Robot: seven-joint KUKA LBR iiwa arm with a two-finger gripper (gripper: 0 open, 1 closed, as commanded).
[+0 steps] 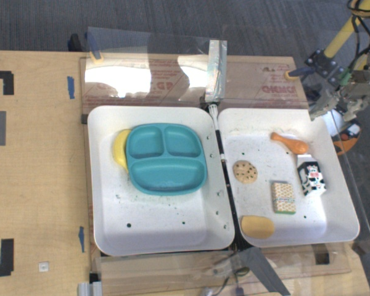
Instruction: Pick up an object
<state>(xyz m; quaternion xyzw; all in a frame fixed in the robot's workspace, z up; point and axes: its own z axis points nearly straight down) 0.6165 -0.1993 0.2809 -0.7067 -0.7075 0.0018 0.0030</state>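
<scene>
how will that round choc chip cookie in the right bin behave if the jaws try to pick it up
The round tan chocolate-chip cookie lies flat on the floor of the right white bin, so the jaws will probably find little edge to grip. It looks thin and small, likely light, and may slide if pushed. Being a flat disc, it seems unlikely to roll or tip.

Single fixed camera above desk point(37, 165), looking down at slant, mid-distance. Both bins in full: left bin point(105, 227) center, right bin point(339, 217) toward 3 o'clock. Floor at 12 o'clock. Arm point(336, 82) enters near 2 o'clock.
</scene>
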